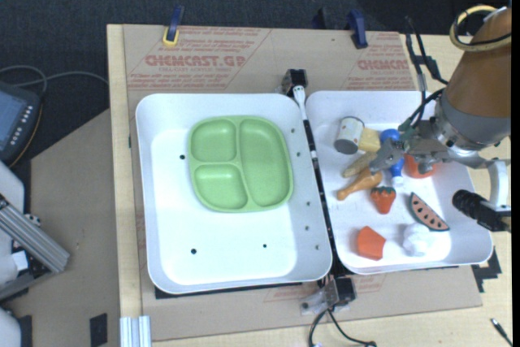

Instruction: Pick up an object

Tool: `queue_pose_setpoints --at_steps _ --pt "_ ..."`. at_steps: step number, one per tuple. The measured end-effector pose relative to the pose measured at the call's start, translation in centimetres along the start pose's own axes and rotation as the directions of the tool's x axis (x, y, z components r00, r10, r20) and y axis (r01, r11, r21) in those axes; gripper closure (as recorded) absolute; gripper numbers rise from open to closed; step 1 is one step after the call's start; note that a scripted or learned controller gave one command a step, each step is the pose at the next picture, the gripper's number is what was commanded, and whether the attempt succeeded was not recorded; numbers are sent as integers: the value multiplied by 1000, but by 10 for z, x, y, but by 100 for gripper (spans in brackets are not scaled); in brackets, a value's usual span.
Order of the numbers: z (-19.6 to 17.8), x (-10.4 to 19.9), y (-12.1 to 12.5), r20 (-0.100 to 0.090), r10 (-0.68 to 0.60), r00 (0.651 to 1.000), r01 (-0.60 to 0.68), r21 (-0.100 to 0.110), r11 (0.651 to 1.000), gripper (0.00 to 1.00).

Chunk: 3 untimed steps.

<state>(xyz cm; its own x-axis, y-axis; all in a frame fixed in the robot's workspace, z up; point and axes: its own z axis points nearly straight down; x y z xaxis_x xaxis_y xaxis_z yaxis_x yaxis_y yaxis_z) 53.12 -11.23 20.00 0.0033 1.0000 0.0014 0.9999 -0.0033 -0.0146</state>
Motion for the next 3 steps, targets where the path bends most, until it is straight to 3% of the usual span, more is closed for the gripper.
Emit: queue_pose_setpoints --at_steps 1,3 --pt "-7 0 3 2 -3 1000 3 -14 1000 0" --pt "87 8 10 -1 -3 1000 3 -8 1000 0"
